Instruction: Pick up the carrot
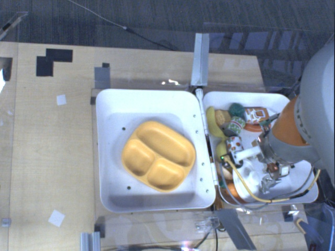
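Note:
In the right bin [301, 192], an orange, tapered thing that looks like the carrot [233, 191] lies at the front left corner. A yellow cable partly crosses it. The grey arm with its orange band [289, 128] reaches in from the right and hangs over the middle of this bin. My gripper [268, 181] points down toward the bin floor, just right of the carrot and apart from it. I see nothing held in it.
Along the right bin's left and back sides lie a yellow fruit [213, 121], a green item [236, 109], a small can [235, 125], a red and white carton [256, 114] and a small box [234, 143]. The left bin [110, 192] holds a yellow divided plate [158, 155].

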Robot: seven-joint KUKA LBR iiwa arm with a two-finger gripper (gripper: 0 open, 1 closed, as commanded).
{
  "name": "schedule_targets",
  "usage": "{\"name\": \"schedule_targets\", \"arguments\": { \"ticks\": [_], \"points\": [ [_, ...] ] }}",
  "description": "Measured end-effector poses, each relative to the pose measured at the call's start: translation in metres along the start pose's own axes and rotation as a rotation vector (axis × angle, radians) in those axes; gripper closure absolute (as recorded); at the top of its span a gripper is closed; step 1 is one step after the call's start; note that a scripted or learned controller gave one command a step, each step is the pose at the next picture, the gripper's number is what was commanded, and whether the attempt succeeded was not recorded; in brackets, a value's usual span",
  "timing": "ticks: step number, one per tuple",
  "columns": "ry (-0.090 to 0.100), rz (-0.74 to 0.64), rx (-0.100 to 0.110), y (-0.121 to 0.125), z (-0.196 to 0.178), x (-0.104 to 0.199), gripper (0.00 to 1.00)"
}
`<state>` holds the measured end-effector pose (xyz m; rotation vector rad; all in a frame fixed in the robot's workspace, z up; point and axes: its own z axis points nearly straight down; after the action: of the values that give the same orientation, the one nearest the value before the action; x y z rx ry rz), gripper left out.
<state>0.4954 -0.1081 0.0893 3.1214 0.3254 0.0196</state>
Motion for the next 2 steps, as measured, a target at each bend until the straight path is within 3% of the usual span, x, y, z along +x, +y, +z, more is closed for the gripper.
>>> {"name": "schedule_targets", "arguments": {
  "ticks": [1,2],
  "points": [
    [0.007,-0.004,-0.004,0.0013,-0.0113,0.0028,1.00],
    [0.006,-0.005,-0.003,0.0006,-0.0107,0.0026,0.00]
  ]
}}
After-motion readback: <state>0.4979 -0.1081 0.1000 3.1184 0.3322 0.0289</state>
